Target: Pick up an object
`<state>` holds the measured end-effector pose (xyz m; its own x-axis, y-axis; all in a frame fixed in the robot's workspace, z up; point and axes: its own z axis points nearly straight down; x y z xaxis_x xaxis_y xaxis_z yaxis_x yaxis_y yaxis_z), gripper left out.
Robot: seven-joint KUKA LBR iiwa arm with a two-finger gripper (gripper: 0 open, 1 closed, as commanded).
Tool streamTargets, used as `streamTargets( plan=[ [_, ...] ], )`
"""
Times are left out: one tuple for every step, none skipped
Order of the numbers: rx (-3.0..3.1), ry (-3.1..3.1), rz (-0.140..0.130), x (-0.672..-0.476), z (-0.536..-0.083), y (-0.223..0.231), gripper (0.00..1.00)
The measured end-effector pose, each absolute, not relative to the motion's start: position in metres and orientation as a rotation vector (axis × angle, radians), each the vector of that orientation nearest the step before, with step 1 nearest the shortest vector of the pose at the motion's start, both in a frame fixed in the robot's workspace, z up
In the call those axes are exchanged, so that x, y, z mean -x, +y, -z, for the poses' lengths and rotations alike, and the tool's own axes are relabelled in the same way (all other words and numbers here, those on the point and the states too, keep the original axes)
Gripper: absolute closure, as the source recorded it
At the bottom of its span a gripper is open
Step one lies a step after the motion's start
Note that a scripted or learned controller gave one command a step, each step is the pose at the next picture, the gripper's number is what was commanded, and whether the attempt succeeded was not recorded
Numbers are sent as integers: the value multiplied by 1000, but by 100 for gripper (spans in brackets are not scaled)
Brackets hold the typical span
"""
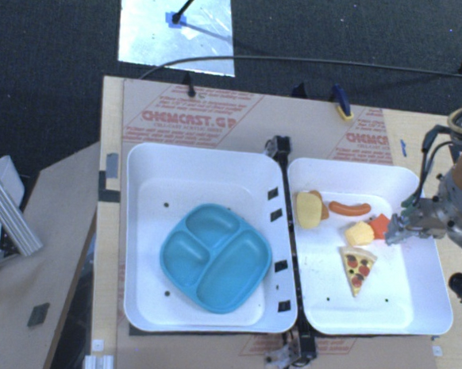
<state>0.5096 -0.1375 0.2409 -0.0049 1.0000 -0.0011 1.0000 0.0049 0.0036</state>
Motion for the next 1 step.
streamTargets(
  plan=[
    [-2209,2231,-5,-533,-249,-92,100]
  ],
)
